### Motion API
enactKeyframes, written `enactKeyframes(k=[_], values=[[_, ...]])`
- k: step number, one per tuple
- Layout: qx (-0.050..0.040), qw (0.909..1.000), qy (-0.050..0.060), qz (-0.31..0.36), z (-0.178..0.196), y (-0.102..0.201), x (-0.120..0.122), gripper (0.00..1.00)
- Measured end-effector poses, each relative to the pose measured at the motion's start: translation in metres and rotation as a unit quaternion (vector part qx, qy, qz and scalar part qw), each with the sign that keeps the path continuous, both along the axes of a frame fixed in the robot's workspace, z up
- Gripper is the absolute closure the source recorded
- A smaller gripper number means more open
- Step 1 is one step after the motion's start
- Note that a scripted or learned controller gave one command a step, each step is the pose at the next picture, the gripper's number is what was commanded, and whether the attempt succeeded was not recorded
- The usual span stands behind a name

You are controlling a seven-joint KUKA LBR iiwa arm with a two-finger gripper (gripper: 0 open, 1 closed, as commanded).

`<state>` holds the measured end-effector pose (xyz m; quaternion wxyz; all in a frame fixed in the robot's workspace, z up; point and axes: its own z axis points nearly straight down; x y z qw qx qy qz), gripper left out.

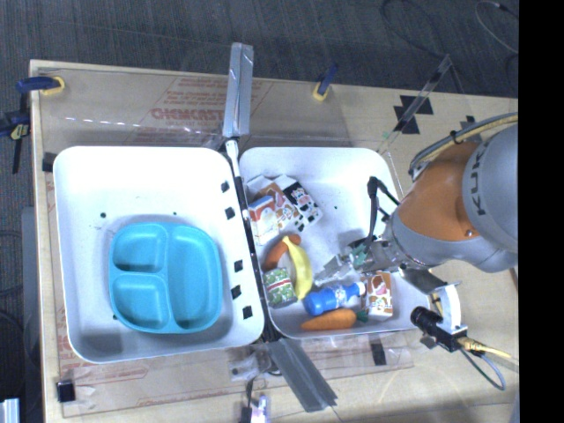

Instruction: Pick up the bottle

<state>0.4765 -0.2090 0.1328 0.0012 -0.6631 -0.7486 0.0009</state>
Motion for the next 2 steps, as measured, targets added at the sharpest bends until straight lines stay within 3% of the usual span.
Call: enactKeyframes(k=[1, 2], values=[[0.0001, 0.9989, -0.001, 0.047, -0.041, 0.024, 0.0, 0.0], [-0.0006, 0.9989, -0.002, -0.047, -0.04, 0.0, 0.001, 0.0]])
